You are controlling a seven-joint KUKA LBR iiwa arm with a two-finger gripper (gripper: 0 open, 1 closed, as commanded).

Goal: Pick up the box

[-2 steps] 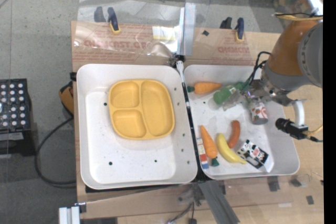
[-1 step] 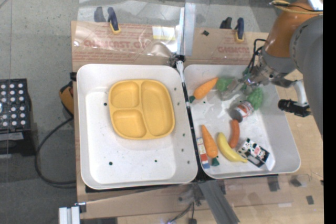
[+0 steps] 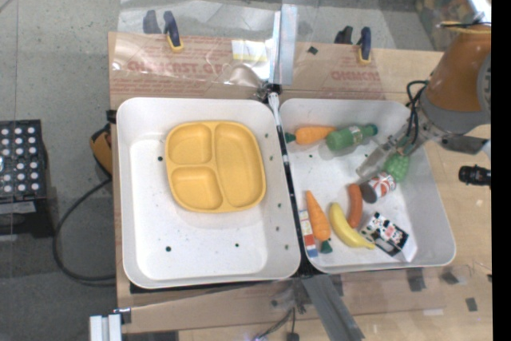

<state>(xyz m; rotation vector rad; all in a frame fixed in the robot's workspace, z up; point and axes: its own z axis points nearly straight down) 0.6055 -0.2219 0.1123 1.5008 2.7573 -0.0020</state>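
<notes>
The box is small, black and white with red marks, and lies flat near the front right corner of the right bin. My gripper hangs over the middle of that bin, behind and slightly left of the box and well apart from it. It hovers just above a red and white can and next to a small green item. The orange-banded wrist reaches in from the right.
The right bin also holds a green bottle, an orange carrot at the back, two more carrots, a banana beside the box, and a slim carton along its left wall. A yellow divided plate lies in the left bin.
</notes>
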